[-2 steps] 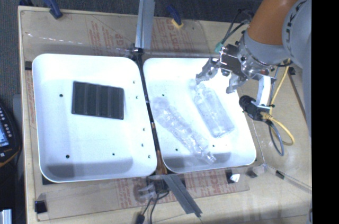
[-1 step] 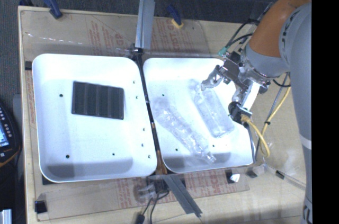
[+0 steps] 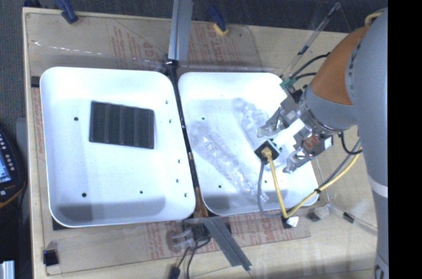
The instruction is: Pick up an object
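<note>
In the right bin (image 3: 198, 90), clear plastic bottles (image 3: 227, 152) lie beside my gripper (image 3: 280, 139); I cannot tell its state. I judge them light, slippery, crushable: best taken across a bottle's body

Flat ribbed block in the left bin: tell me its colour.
Dark grey to black, with lengthwise ribs; the flat ribbed block shows in the camera view on the left bin.

Two white bins (image 3: 53, 139) sit on the table (image 3: 39, 40). One dark ridged block (image 3: 122, 124) lies in the left bin. Perhaps two clear plastic bottles (image 3: 221, 152) lie in the right bin, hard to separate. Two blue clamps (image 3: 64, 6) grip the upper edge.
</note>
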You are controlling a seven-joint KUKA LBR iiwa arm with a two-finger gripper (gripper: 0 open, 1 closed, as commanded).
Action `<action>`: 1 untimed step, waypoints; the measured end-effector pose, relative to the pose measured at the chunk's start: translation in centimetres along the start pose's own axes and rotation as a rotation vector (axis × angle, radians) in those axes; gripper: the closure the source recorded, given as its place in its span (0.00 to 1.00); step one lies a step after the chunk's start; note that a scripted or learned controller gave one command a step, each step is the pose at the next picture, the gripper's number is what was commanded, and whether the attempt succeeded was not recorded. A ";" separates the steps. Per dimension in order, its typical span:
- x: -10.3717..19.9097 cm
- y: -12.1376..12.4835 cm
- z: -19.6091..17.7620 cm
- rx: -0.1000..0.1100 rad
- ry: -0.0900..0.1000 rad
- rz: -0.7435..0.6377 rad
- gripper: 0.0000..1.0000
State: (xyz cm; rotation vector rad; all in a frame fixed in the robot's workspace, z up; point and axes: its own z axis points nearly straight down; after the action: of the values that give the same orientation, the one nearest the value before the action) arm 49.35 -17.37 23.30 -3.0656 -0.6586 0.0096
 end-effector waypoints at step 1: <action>1.9 -8.2 -4.4 -0.005 0.005 0.206 0.00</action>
State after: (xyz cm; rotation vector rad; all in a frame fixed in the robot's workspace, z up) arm 47.75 -9.18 27.78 -3.1217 -0.3396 0.0018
